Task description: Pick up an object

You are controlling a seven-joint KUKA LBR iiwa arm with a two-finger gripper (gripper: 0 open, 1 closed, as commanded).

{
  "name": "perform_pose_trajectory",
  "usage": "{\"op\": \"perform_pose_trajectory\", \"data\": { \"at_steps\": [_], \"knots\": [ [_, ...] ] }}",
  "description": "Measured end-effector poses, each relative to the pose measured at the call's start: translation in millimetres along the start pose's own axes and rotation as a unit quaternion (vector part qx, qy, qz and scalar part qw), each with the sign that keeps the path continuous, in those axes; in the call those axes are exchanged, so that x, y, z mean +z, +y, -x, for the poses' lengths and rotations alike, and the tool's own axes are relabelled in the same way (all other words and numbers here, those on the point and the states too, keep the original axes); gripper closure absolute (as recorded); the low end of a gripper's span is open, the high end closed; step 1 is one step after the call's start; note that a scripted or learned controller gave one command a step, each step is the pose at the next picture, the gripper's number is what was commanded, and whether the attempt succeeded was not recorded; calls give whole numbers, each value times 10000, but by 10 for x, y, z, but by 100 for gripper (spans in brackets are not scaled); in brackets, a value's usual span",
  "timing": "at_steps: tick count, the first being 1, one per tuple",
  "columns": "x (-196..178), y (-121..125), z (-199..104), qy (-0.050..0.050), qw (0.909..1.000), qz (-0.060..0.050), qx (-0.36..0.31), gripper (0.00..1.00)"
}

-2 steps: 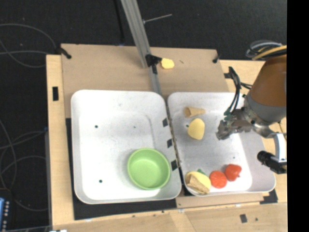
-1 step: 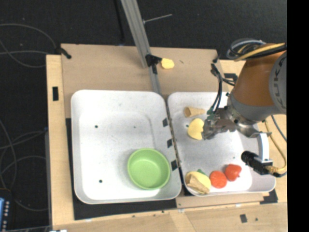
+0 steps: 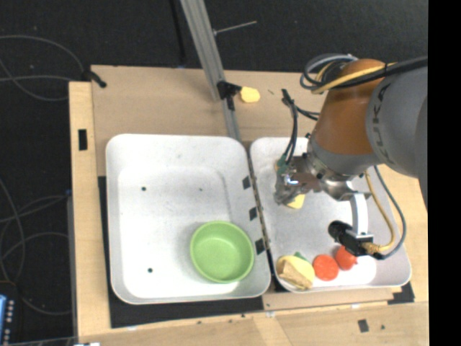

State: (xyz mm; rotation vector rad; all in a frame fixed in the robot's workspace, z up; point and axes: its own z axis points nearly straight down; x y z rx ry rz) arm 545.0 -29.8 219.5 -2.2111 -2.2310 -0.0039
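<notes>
Lowest in the right bin [image 3: 389,276] lie a pale yellow piece [image 3: 296,270] and two orange-red pieces [image 3: 325,267], close together. Higher up, the arm's jaws [image 3: 290,187] reach down onto a small yellow object [image 3: 295,202]; whether they grip it cannot be told. A green bowl [image 3: 222,251] sits in the left bin [image 3: 144,193]. Another yellow bit [image 3: 250,94] rests on the worktop [image 3: 144,99].

A small yellow object [image 3: 295,202] sat in the right bin [image 3: 392,276], up near its left wall, partly tucked under the gripper [image 3: 290,184]. Along that bin's near edge lay a tan and yellow piece [image 3: 296,271], with two orange-red pieces [image 3: 325,267] [image 3: 346,259] just beside it.
</notes>
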Motion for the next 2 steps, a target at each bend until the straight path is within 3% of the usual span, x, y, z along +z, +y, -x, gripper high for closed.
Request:
{"op": "perform_pose_trajectory", "data": {
  "at_steps": [2],
  "knots": [
    [-130, 121, -935, 0, 10000, 0, 2, 100]
  ]
}}
